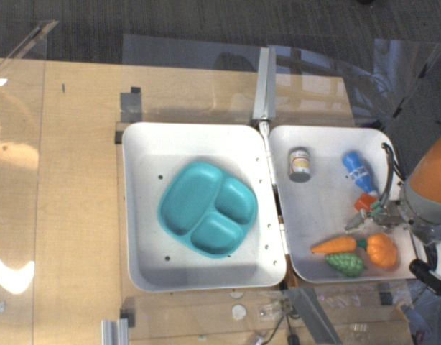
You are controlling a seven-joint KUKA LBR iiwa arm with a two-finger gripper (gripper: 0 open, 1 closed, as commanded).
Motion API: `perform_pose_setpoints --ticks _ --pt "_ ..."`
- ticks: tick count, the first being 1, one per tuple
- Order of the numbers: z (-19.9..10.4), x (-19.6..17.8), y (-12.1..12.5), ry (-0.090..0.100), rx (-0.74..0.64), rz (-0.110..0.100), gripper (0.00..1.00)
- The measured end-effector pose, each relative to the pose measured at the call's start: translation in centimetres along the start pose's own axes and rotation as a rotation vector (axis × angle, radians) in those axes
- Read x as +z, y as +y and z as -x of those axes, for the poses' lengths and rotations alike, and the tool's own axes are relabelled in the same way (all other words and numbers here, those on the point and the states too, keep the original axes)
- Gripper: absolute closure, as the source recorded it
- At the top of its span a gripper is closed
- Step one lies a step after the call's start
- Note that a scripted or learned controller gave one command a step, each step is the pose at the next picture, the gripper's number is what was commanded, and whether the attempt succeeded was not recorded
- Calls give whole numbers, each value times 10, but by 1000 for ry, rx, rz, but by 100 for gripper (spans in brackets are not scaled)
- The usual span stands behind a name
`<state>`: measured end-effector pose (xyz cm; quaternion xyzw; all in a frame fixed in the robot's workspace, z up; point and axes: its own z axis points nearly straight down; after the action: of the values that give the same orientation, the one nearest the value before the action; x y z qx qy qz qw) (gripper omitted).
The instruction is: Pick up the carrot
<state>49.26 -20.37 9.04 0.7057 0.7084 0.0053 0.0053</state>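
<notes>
Pincer [358, 221] above carrot [334, 246], its opening too blurred to tell.

A single fixed camera looks down on the desk [62, 192] from above at a slant, its top edge reaching past the desk's far side to dark carpet [170, 6] at twelve o'clock. It stands far enough off to take in both white bins whole, the left bin [138, 214] near the centre and the right bin [321, 207] toward three o'clock. The arm [430, 185] comes in at the three o'clock edge, cut off by the frame.
</notes>
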Motion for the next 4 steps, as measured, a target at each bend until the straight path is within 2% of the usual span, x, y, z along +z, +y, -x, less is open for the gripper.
perform_pose_setpoints --ticks 1,2,3,4 --pt "1 0 0 -2 -50 2 0" --pt "-2 0 1 1 111 2 0" --pt "-28 0 0 -6 68 4 0" --pt "-5 0 0 -1 147 1 0"
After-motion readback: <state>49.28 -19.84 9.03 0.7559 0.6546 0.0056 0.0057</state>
